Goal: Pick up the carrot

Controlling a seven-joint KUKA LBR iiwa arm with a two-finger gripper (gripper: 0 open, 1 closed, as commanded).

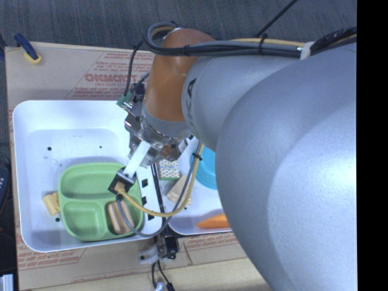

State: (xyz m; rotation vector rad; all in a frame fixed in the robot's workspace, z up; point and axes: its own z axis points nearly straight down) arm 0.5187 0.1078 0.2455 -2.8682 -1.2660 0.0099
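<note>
arm [285,132]: grey with an orange band, nearest the lens, reaching in from the view's right and covering most of the right bin.
surface [73,62]: covered with brown printed cardboard, bearing both bins.
left bin [73,135]: white and shallow, holding the green plate and a pale yellow piece [51,204] just beside the plate's left edge.
right bin [203,206]: white, with a strip showing past the arm.
green plate [85,190]: divided into compartments, in the left bin's near half; a tan bread-like piece [118,218] lies in its near right compartment.
blue bowl [207,167]: in the right bin, partly hidden by the arm.
carrot [212,222]: orange, lying flat in the right bin near its front wall, well apart from the pincer; long axis runs across the view, tapered end pointing to the view's left, the other end hidden under the arm.
pincer [162,156]: below the wrist, over the wall between the bins; nothing seen in its grasp; whether it is spread or pressed together cannot be told.
</note>
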